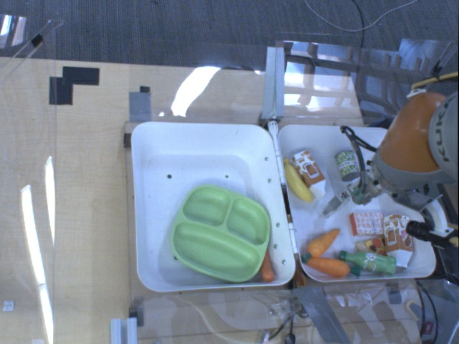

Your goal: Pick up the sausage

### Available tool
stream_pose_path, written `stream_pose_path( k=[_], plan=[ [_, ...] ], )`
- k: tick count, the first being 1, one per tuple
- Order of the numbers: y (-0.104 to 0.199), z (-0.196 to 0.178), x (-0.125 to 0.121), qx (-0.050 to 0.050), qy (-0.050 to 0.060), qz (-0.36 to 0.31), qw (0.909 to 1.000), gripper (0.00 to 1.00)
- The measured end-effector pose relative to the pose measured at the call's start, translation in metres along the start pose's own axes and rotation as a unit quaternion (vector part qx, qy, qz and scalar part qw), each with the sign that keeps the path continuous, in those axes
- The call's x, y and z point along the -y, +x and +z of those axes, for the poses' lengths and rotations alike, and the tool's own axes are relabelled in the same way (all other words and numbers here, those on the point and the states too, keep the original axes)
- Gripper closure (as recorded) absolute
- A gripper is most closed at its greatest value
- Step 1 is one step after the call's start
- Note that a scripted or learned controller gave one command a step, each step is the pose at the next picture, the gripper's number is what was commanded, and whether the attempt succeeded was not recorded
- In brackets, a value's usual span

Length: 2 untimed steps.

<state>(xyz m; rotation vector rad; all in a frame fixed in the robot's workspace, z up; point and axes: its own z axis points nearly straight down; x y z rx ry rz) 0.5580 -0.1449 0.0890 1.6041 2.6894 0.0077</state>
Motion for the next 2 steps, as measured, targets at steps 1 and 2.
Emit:
stream_pose_path(
  k=[1, 2],
  plan=[
    [0.002, 0.0, 0.002, 0.001, -0.001, 0.018, 0.9998, 0.0],
    [-0.011, 0.0, 0.0, 0.0, -0.001, 0.015, 0.9999, 0.0]
  ],
)
